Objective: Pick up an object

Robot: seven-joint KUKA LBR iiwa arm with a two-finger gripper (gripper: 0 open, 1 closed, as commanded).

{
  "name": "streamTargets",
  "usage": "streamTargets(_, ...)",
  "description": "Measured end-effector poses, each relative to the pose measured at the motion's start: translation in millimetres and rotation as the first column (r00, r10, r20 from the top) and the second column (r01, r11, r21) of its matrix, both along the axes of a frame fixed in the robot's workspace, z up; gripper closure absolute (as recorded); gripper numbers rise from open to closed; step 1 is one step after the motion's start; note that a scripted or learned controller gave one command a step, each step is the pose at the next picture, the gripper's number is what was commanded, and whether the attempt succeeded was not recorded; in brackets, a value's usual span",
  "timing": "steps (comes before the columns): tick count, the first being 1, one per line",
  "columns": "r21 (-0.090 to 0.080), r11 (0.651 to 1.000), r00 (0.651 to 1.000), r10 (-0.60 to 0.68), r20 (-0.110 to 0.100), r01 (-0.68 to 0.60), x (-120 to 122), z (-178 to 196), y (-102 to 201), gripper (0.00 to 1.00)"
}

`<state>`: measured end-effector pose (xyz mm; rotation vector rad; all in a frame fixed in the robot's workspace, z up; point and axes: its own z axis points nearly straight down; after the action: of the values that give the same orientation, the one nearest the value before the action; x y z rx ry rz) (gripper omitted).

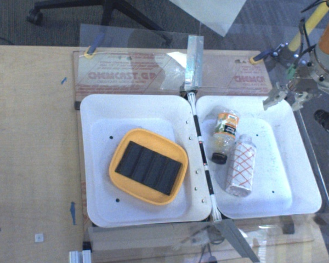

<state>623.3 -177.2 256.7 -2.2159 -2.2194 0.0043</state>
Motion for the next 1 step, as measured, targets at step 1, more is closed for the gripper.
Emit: streamTargets(1,-0.001,1.0,1.0,0.008,-0.001,-0.008,4.6,-75.7,105.1,0.0)
